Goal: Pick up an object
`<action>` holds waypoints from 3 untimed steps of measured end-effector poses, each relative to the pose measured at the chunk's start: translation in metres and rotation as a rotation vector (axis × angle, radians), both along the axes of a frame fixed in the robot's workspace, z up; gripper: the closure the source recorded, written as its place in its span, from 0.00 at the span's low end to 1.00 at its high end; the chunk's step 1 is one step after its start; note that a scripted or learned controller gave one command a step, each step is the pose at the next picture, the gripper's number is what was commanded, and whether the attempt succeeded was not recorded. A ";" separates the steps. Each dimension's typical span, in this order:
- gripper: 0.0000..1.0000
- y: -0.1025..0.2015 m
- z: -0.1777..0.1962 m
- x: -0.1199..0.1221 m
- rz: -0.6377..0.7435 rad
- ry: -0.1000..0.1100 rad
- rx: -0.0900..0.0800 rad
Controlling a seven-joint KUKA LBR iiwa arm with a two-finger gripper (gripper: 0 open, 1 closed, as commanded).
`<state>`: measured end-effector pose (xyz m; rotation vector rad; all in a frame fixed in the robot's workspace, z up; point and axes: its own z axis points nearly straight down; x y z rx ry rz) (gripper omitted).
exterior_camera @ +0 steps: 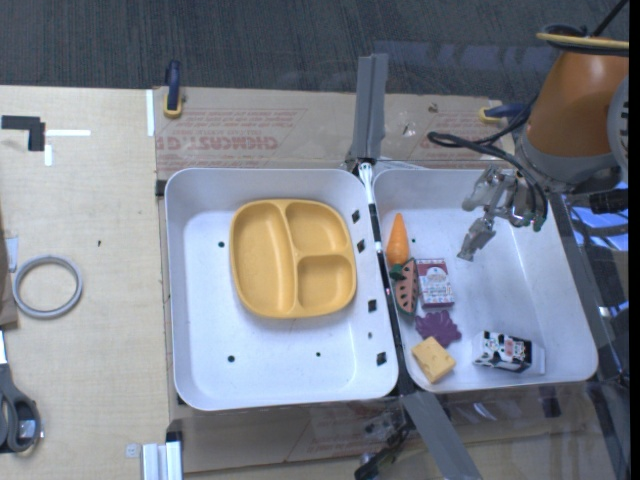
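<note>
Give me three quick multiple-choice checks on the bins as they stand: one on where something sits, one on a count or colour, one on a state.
1. Where does the carrot lie?
A. right bin, by the divider
B. on the yellow plate
C. on the bench outside the bins

2. How many compartments has the yellow plate?
A. two
B. three
C. five

3. What lies between the fingers of the gripper?
A. the cheese wedge
B. the carrot
C. nothing

Answers: 1 A, it lies along the right bin's left wall. 2 B, one long section and two smaller ones. 3 C, it hangs over bare bin floor, and the cheese wedge lies near the front.
</note>
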<state>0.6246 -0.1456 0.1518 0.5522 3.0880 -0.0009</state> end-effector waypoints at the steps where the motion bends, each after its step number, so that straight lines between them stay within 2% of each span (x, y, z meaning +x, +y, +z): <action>1: 0.00 0.038 -0.056 -0.048 -0.316 -0.004 0.002; 2: 0.00 -0.001 -0.056 -0.080 -0.623 -0.004 0.004; 3: 0.00 0.035 -0.057 -0.140 -0.721 -0.002 0.005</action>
